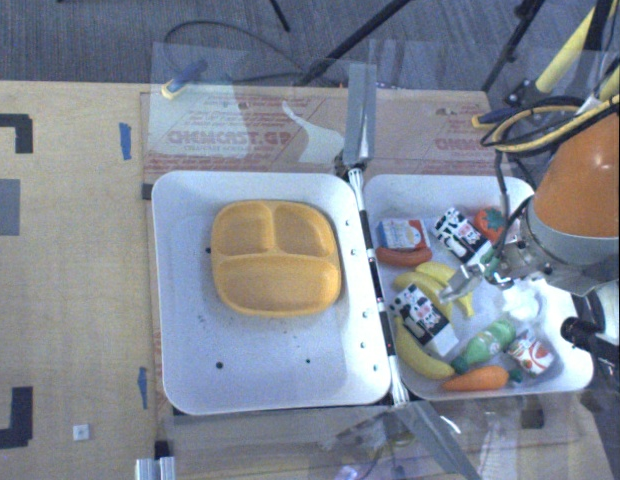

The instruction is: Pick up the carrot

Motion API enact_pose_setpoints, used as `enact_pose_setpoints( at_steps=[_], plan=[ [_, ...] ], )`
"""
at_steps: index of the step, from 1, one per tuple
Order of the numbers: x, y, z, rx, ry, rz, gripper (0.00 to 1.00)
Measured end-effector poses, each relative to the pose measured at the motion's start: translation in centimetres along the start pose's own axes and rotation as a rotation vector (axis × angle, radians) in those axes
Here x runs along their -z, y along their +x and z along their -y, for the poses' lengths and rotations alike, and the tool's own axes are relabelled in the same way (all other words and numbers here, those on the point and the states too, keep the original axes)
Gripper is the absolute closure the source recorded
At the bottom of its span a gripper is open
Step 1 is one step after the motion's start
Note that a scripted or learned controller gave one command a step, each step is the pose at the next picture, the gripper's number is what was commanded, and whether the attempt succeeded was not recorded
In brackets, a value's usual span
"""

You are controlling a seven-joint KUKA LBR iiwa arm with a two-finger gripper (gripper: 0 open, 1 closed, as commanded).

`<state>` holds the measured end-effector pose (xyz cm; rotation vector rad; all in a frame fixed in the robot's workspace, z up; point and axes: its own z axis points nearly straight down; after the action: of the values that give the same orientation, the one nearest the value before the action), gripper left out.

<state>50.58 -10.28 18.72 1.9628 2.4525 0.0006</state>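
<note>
Pincer [462,288] over rt bin [560,380], carrot [477,378] at front wall.

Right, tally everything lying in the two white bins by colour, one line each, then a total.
Yellow: 3 - sectioned plastic plate, two bananas
Orange: 1 - carrot
Black-and-white: 2 - cow-patterned cartons
Green: 1 - bottle
Red and white: 2 - small packet, small can
Total: 9, though some items near the gripper are hard to tell.
</note>
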Motion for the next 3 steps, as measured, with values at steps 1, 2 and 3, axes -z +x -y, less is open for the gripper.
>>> enact_pose_setpoints(
  at_steps=[1,2,3],
  plan=[
    [-6.6,-0.4,2.4,-0.21,-0.011,-0.002,0.0],
    [-5.6,-0.4,2.3,-0.211,-0.014,-0.003,1.0],
    [1.6,2.8,-1.4,-0.115,0.0,0.0,1.0]
  ],
)
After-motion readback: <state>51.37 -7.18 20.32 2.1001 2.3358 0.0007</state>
